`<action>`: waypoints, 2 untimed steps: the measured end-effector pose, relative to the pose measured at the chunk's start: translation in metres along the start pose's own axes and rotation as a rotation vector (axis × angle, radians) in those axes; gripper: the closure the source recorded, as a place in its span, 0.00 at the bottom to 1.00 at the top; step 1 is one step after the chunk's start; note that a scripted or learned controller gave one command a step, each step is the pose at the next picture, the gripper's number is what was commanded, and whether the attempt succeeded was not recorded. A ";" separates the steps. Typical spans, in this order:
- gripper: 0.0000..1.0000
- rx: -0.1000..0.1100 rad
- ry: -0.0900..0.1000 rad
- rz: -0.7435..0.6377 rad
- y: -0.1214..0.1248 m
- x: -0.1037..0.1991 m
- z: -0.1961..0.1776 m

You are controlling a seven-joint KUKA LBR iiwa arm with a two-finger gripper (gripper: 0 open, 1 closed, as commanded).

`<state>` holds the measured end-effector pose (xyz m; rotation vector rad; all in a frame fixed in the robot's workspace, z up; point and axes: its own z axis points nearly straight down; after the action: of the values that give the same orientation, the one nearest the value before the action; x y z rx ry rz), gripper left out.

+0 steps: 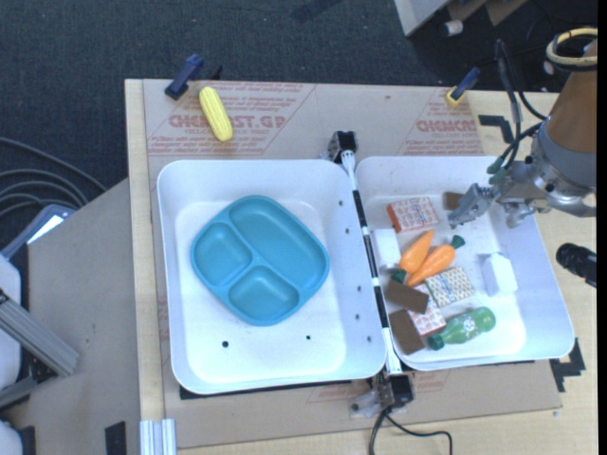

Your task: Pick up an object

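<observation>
Two white bins sit side by side on the desk (142,254), touching along a shared middle edge.

Left bin (180,349): one blue divided plate (260,259) with three compartments, lying flat near the bin's centre.

Right bin (541,320), counted:
- two carrots (424,259), orange, lying side by side and touching, tilted, near the bin's middle.
- one green bottle (465,327) on its side near the front edge.
- one red-and-white patterned box (412,214) toward the back left.
- one patterned card (450,284) just in front of the carrots; a second similar piece partly shows beneath the brown ones, too covered to be sure of.
- two brown flat pieces (406,298), one just in front of the other, against the left wall.
- one small white block (498,275) on the right, apart from the rest.

Outside the bins: one yellow corn cob (216,113) on the cardboard at the back left, one blue clamp (183,77) beside it, and another clamp (462,85) at the back right.

My hand (474,203) hangs over the back part of the right bin, behind the carrots and just right of the patterned box. I cannot tell whether it is clenched or released; nothing visibly sits in it.
</observation>
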<state>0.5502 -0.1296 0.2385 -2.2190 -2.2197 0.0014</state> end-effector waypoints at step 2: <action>0.00 -0.043 -0.021 0.013 -0.026 0.025 0.142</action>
<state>0.5238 -0.1047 0.0965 -2.2661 -2.2367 -0.0237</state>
